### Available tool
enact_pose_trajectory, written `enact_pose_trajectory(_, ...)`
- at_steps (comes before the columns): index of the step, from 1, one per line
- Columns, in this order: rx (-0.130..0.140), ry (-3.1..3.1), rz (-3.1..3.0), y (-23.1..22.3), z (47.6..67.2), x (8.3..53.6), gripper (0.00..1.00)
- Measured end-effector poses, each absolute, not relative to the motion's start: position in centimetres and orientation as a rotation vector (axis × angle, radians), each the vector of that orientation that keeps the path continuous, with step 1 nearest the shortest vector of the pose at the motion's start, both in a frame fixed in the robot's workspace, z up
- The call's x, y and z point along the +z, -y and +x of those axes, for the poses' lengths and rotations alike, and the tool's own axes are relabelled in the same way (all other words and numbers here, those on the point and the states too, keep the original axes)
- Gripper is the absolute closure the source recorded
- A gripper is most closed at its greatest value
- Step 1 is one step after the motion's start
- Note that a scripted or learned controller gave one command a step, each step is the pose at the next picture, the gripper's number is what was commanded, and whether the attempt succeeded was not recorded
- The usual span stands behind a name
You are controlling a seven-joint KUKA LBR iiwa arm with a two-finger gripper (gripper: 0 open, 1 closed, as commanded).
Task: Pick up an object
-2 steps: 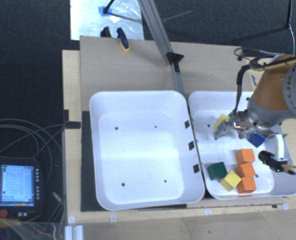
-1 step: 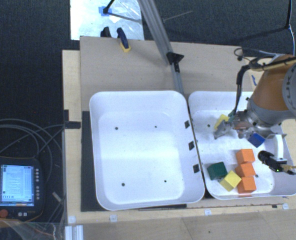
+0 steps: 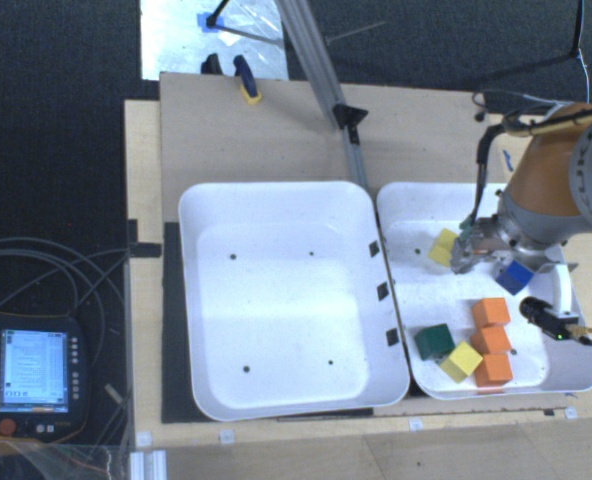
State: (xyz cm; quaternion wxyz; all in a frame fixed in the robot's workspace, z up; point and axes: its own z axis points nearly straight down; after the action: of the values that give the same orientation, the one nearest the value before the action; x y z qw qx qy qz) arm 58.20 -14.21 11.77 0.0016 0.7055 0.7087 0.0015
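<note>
Gripper (image 3: 466, 255) low in right bin (image 3: 408, 206) — grip state cannot be told. Yellow block (image 3: 442, 247) just beside it; blue cube (image 3: 513, 276) close by — matte, square-edged.

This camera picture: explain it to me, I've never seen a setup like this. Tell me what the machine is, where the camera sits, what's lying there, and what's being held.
The camera is fixed above a bench and looks down at a slant. The grey machine with the orange band is a robot arm reaching in from the picture's right; its gripper is the two-finger hand at its end.

Two shallow white bins sit side by side. The left bin is beside the right bin, which holds small blocks: a yellow block next to the gripper, a blue block, a green block, another yellow block, and three orange blocks.

The gripper is low in the right bin by the yellow block, but I cannot tell whether it holds anything.

The screen at lower left is a handheld control pad.
</note>
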Motion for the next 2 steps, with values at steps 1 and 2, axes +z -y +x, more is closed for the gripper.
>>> enact_pose_trajectory(1, 0.005, -2.221, 2.214, 14.3, 57.4, 17.6, 1.00)
enact_pose_trajectory(2, 0.008, -2.220, 2.211, 14.8, 57.7, 24.1, 1.00)
